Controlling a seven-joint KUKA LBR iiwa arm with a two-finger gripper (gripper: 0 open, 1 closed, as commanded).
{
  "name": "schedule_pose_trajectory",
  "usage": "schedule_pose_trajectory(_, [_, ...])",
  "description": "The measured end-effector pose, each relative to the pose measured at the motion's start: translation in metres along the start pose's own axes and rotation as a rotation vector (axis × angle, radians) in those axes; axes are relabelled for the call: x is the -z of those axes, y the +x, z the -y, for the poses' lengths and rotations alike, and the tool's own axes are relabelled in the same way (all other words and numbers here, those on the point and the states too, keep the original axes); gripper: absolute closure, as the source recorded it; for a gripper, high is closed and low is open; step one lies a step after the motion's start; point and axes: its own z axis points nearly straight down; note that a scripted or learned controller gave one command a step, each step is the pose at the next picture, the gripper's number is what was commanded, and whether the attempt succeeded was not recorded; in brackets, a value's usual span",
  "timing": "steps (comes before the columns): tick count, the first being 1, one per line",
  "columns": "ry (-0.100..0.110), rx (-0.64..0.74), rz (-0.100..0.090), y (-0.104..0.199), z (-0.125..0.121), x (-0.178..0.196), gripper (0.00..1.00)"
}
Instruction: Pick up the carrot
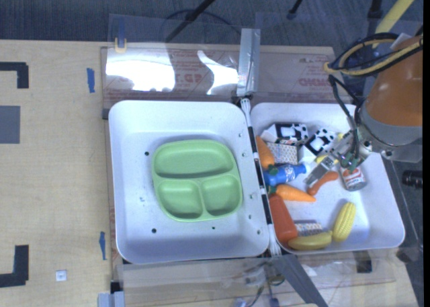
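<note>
The carrot (294,193) is a short orange cone lying flat in the middle of the right bin (386,199), pointing left. My gripper (318,179) reaches down from the right, and its tip sits just above and right of the carrot's thick end. A reddish-brown piece shows at the gripper's tip, and I cannot tell what it is. The carrot rests on the bin floor.
Packed around the carrot are a blue bottle (284,174), a red-orange pepper-like piece (282,220), a banana (310,240), a corn cob (345,220), a small jar (354,178) and black-and-white packets (290,132). The left bin (127,164) holds a green divided plate (197,179).
</note>
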Motion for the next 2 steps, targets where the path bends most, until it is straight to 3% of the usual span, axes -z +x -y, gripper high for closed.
schedule_pose_trajectory(1, [-0.002, -0.152, 0.004, -0.023, 0.011, -0.102, 0.0])
schedule_pose_trajectory(2, [0.001, 0.039, -0.002, 0.062, 0.015, -0.015, 0.0])
